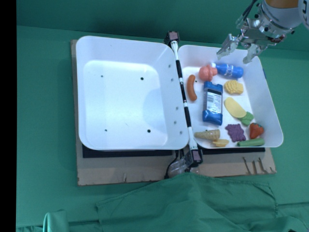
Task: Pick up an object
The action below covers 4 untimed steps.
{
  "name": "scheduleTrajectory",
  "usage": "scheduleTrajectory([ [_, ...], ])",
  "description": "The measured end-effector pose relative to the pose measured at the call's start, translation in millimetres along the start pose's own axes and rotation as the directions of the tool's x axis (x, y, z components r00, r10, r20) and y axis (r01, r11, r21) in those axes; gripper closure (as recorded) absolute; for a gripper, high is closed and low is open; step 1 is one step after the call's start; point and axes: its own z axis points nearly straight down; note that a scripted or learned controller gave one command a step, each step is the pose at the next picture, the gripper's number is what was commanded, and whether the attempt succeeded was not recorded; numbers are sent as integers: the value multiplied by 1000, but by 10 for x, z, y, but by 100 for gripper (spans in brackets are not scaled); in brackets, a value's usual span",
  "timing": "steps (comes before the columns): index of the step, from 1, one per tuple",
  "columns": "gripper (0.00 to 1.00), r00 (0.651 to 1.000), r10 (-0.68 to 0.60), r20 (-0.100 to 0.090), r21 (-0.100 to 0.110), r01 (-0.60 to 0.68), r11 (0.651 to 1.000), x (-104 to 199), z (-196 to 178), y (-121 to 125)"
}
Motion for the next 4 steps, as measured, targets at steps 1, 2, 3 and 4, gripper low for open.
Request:
scheduleTrajectory([
  [1, 0, 1000, 1, 1, 9, -1, 1000, -179, 982, 295],
  [2, 0, 1000, -5, 6, -18, 5, 1000, -552, 1460, 249],
  [3, 100, 1000, -1, 9, -19, 1, 1000, -582, 1351, 247],
  [4, 0, 1000, -1, 10, -19, 1, 1000, -581, 1357, 249],
])
